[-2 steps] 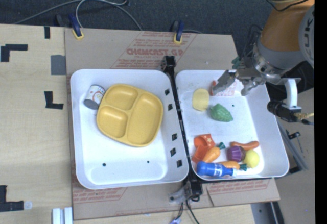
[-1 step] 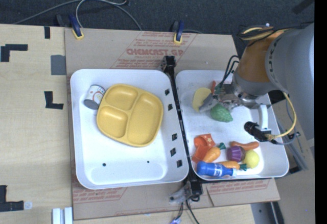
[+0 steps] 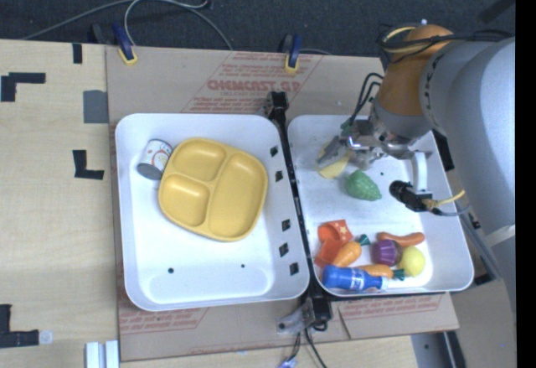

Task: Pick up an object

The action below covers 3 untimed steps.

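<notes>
The hand (image 3: 337, 153) is lowered into the right bin (image 3: 448, 274), its fingers spread apart around a yellow piece (image 3: 334, 169), with a green toy (image 3: 363, 186) just beside. A heap of toys (image 3: 368, 253) is kept at that bin's near end. A yellow tray (image 3: 213, 188) and a can (image 3: 154, 159) are held by the left bin (image 3: 201, 291). Both bins are carried on the cardboard-covered desk (image 3: 50, 224).

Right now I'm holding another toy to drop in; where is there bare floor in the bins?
Left bin: a bare strip below the yellow plate. Right bin: bare middle between the green toy and the toy cluster. Crowded by the gripper.
</notes>
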### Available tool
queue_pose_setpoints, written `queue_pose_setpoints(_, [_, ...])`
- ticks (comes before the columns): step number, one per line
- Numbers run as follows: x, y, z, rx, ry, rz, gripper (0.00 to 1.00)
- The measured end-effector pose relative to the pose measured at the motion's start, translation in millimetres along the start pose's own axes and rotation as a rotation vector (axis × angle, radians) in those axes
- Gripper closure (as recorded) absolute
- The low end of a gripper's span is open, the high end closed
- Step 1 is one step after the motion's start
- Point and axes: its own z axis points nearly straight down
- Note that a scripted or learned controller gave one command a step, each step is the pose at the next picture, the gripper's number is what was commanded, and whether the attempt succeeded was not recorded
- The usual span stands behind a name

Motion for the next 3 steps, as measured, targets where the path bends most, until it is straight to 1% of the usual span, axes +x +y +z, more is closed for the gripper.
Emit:
queue_pose_setpoints(1, [-0.2, 1.2, -12.1, -0.003, 0.000, 0.000, 1.00])
queue_pose_setpoints(2, [-0.2, 1.1, -11.8, -0.003, 0.000, 0.000, 0.00])
queue_pose_setpoints(3, [-13.3, -96.5, -0.7, 0.003, -0.001, 0.003, 0.00])
